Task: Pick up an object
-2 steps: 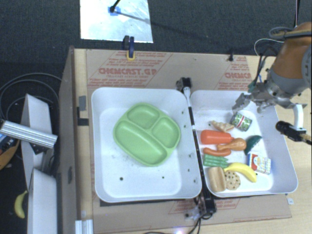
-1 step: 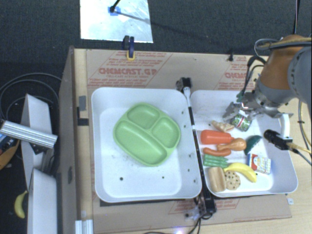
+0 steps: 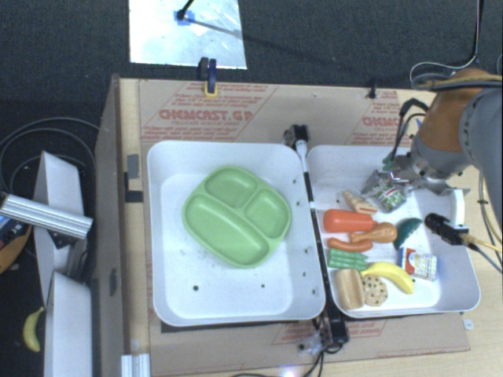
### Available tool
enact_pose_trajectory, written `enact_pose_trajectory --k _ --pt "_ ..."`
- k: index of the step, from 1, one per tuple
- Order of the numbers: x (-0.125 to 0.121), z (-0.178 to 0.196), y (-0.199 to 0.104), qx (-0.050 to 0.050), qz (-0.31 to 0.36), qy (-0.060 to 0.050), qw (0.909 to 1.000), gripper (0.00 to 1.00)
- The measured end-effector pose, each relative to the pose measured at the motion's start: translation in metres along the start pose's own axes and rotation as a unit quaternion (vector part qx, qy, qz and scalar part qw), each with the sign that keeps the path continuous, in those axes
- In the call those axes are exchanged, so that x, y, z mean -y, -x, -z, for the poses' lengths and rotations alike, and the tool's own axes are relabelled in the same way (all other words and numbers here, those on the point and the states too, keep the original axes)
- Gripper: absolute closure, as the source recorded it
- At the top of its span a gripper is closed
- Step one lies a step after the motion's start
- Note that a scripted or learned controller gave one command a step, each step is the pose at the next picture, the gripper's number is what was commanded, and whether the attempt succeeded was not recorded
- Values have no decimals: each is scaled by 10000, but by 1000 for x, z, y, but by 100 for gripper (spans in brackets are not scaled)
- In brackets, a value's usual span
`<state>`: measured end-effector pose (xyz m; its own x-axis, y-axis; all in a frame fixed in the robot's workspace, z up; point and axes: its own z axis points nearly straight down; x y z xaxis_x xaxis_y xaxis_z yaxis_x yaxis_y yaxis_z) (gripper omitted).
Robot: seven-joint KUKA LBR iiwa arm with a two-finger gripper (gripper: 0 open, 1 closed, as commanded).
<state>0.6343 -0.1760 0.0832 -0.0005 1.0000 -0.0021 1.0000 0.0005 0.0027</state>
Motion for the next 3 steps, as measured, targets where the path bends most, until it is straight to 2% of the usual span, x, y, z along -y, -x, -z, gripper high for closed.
enact_pose_trajectory --k 1,2,3 --pt "-1 13 -1 -1 8 10 10000 100" --pt "-37 51 -40 -9 41 24 10000 100" --pt "29 145 -91 -18 33 -9 10000 100"
